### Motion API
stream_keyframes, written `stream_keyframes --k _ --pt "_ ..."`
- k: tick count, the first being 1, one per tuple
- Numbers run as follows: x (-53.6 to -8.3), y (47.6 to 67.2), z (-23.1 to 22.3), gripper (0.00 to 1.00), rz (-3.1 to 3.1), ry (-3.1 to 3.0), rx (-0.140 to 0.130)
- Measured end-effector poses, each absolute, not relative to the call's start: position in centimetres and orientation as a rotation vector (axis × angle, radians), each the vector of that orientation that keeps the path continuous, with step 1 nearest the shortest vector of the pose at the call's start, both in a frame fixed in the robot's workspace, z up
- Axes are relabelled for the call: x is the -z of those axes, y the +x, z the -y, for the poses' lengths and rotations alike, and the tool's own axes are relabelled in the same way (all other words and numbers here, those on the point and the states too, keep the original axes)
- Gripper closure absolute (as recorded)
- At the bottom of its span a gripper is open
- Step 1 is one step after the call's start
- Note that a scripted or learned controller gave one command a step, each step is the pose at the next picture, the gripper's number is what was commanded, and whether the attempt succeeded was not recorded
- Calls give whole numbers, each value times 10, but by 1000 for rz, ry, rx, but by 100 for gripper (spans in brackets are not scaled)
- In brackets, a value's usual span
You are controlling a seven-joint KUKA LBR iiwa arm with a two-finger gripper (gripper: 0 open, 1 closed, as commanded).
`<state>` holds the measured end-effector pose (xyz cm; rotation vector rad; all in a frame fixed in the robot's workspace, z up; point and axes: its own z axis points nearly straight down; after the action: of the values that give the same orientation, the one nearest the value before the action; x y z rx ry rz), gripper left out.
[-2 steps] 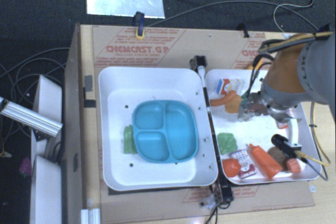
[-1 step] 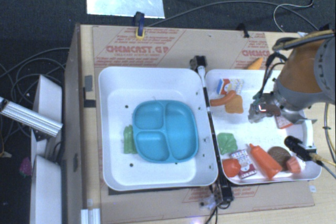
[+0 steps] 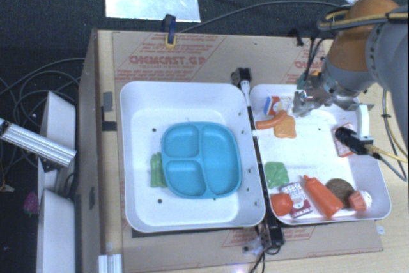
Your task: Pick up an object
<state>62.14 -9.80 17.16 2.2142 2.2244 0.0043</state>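
bench bins: blue tray, toys

A light blue divided plate is seen in the white left bin, with a green piece beside it. In the white right bin, an orange bottle, a brown round thing and a green lump are seen. The arm is grey with an orange band.
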Motion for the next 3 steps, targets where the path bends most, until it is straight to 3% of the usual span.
stream_keyframes --k 1,2,3 --pt "-146 581 102 100 -2223 2219 0" --pt "-164 573 132 100 -2221 2218 -1" --pt "-196 597 99 100 -2224 2216 -3"
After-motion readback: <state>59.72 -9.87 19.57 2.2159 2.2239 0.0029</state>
